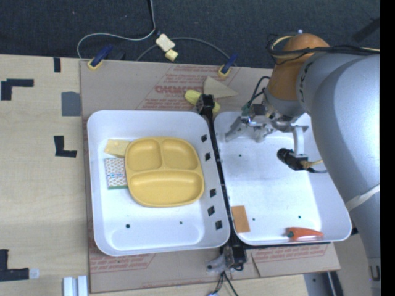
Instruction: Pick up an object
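Left bin (99, 184): shallow white tray with rounded corners and a smooth matte floor; it contains a yellow plastic plate (165, 171) moulded into three compartments, lying flat at the bin's centre; a pale yellow flat piece (115, 147) lies partly tucked under the plate's upper-left edge; a small patterned card (115, 172), blue and white with a reddish border, lies just below it, touching the plate's left side. Right bin (271, 190): the same white tray, its floor faintly speckled; a flat orange-brown rectangle (239, 219) lies at the lower left, near the dividing wall; an orange carrot-shaped object (303, 232), tapered and glossy, lies along the lower rim at lower right. Gripper (247, 128): metallic, low over the upper-left part of the right bin, well apart from both orange items; whether its fingers are wide or narrow cannot be told, and nothing is seen between them. Arm (345, 122): smooth grey casing with an orange band, covering the right of the frame and the bin's upper-right corner. Surroundings: both bins rest on a brown cardboard sheet (154, 88) printed in red; a yellow object (193, 95) and a black clip (207, 103) lie at the top of the wall between the bins; a thin cable (148, 8) with a cream connector crosses the dark floor above.
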Controlling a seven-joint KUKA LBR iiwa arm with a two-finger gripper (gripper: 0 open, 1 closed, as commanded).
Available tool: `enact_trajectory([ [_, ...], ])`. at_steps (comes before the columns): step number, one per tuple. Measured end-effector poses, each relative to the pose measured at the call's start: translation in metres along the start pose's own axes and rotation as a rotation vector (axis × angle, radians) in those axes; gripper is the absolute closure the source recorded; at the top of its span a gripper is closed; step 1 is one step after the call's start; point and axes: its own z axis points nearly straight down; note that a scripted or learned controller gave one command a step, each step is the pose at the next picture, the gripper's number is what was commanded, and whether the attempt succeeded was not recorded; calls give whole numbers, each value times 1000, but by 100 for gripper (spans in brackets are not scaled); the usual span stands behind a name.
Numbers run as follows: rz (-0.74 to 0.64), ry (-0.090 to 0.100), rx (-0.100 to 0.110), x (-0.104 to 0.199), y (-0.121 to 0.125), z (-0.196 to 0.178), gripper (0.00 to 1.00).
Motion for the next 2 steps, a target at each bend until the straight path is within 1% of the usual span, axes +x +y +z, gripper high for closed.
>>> enact_trajectory([
  [1, -1, -2, 0, 0, -1, -11, 100],
  [2, 4, -3, -8, -35, -16, -145, 100],
])
